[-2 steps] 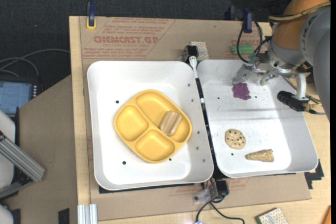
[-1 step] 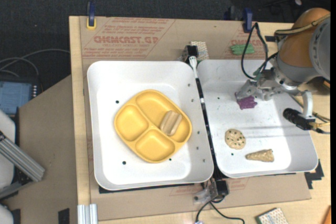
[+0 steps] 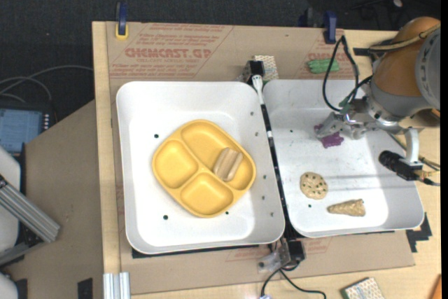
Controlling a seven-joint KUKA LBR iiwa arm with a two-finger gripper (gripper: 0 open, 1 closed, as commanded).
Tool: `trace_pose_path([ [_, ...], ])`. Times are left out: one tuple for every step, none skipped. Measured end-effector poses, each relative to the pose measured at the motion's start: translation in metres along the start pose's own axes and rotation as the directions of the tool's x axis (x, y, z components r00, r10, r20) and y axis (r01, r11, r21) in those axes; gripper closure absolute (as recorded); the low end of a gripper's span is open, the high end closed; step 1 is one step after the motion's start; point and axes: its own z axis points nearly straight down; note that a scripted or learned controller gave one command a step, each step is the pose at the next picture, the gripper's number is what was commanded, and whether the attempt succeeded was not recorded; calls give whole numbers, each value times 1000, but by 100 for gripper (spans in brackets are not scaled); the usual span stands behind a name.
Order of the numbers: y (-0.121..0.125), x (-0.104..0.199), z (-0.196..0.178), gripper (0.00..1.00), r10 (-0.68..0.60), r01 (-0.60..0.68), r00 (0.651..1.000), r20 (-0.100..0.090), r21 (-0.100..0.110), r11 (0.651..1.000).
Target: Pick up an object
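In the right bin lie a small purple block, a round chocolate-chip cookie and a tan wedge-shaped piece. My gripper hangs over the bin's upper middle, directly above and touching or nearly touching the purple block's top edge. The grey arm with its orange band comes in from the right. The left bin holds a yellow divided plate with a beige bread-like piece in its right compartment.
A green object lies on the bench behind the right bin. Black cables loop down to the wrist, and a black connector juts over the bin's right side. Blue clamps hold the board's back edge.
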Motion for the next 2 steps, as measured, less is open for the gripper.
trace_pose_path([
  [1,0,-11,100,0,0,1000,1,-4,1000],
  [22,59,-99,100,-7,7,1000,1,-15,1000],
])
